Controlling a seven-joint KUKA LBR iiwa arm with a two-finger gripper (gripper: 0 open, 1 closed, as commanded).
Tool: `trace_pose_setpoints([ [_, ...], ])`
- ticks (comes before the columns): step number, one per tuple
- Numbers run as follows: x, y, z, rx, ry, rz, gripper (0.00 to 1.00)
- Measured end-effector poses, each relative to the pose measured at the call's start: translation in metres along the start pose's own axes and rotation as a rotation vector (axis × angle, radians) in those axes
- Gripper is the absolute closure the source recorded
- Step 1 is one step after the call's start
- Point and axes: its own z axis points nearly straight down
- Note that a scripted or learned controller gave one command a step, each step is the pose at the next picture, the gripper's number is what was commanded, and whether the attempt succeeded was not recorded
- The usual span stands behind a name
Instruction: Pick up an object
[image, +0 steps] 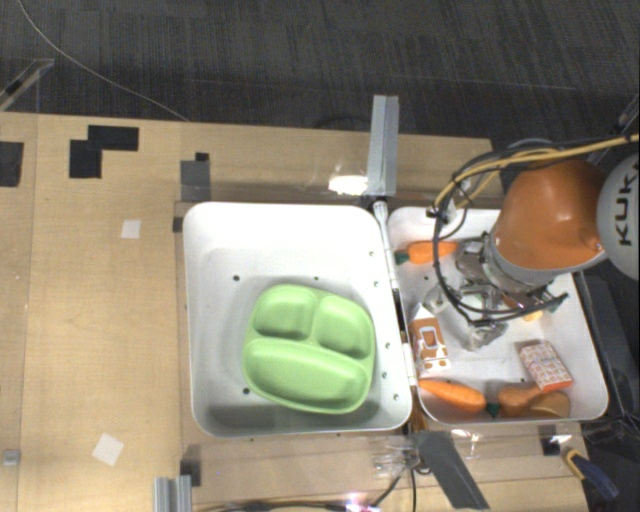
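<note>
My gripper (483, 328) hangs low over the middle of the right bin (598, 385), mostly hidden under the orange wrist band (548, 215) and a tangle of cables. Around it lie an orange carrot (424, 253) at the bin's back left, a small orange and white box (430, 343) just to its left, and a pink patterned box (544, 365) to its front right. Along the front wall lie another carrot (452, 396) and a brown piece (532, 403). I cannot see anything held.
The left bin (215, 255) holds a green divided plate (310, 348). A grey metal post (383, 150) stands behind the seam between the bins. Wooden bench (90, 330) stretches out to the left.
</note>
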Motion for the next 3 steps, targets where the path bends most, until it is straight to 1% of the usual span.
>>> trace_pose_setpoints([
  [1,0.0189,0.0338,-0.0017,0.004,-0.002,-0.001,0.00],
  [2,0.0200,0.0404,-0.0022,0.009,-0.005,-0.228,0.00],
  [3,0.0229,0.0413,-0.0020,0.006,-0.005,-0.171,0.00],
])
